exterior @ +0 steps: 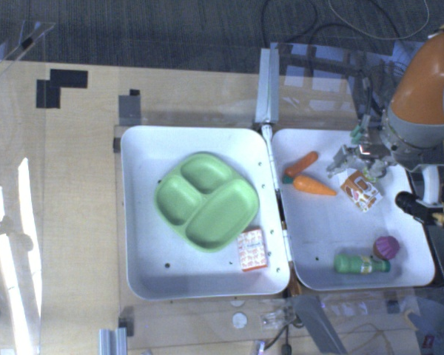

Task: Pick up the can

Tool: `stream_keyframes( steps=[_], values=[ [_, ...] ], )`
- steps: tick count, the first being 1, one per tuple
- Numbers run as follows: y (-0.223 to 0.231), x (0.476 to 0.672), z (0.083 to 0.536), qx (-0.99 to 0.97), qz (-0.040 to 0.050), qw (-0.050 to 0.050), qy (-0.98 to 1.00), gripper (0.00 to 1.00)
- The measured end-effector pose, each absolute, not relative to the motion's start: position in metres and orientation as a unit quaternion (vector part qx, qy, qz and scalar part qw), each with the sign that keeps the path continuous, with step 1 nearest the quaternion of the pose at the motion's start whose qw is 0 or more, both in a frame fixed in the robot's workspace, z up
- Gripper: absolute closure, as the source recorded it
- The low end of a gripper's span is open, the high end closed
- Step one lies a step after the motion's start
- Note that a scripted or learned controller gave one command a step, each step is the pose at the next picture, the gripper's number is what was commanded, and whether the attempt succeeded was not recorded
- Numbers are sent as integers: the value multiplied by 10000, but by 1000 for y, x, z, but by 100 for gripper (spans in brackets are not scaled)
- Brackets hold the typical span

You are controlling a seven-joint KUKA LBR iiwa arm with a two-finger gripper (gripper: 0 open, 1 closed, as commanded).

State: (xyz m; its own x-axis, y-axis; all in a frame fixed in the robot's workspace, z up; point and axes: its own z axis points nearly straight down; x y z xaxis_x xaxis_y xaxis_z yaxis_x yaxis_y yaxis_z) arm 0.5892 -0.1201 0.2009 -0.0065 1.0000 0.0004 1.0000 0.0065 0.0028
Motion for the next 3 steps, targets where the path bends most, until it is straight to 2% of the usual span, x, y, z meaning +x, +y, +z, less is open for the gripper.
stream_keyframes(
  steps=[1, 2, 3],
  values=[
    [-106, 628, 113, 6472, 99, 140, 7621, 0],
    [-91, 596, 103, 6337, 130, 141, 7733, 0],
    [-96, 657, 89, 6777, 29, 36, 7353, 0]
  ],
)
